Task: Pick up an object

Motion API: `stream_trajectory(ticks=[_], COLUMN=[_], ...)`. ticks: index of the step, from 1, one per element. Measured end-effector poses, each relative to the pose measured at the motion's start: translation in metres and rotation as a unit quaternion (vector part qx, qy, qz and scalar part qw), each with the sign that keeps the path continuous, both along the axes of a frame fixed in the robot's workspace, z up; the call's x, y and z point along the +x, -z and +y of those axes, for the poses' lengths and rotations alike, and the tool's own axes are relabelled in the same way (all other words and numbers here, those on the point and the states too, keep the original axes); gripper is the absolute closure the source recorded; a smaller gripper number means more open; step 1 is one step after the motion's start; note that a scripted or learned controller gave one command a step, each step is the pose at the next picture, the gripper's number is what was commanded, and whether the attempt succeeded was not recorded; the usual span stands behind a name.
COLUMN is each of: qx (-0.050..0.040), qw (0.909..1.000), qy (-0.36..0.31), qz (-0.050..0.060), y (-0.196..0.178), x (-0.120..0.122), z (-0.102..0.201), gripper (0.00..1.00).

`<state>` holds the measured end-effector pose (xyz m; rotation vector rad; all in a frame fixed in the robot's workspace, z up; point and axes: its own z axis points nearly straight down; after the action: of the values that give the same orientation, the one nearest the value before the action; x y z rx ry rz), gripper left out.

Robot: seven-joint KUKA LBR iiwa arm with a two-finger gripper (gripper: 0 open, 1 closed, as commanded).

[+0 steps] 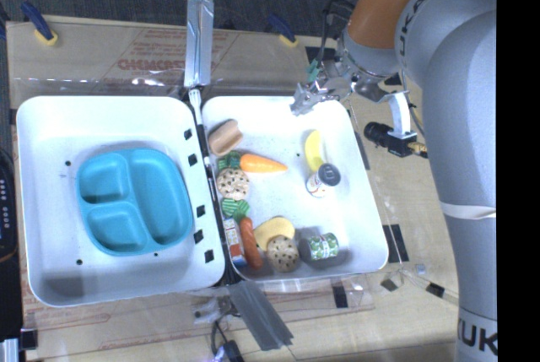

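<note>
Grey arm (456, 141) looms closest; its hand (308, 99) hovers over the right bin's (371, 208) far rim, banana (314, 149) just below, grip unreadable.

Arm (456, 99): grey bulk comes in from the right of the right bin (371, 217), rising along its right wall.
Wrist: the orange band (384, 2) sits beyond the bin's far right corner.
Tool (305, 101): hangs over the bin's far rim, pointing left and down.
Tool tips: small and blurred, nothing seen between them.
</note>
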<state>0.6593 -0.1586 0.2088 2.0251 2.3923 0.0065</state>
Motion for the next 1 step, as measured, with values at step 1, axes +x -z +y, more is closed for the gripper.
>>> stream_trajectory(ticks=[1], qx=[0.0003], qw=[1.0000], qy=[0.001], qz=[0.004], y=[0.0042], x=[-0.0018], z=[-0.0008], gripper=[0.00])
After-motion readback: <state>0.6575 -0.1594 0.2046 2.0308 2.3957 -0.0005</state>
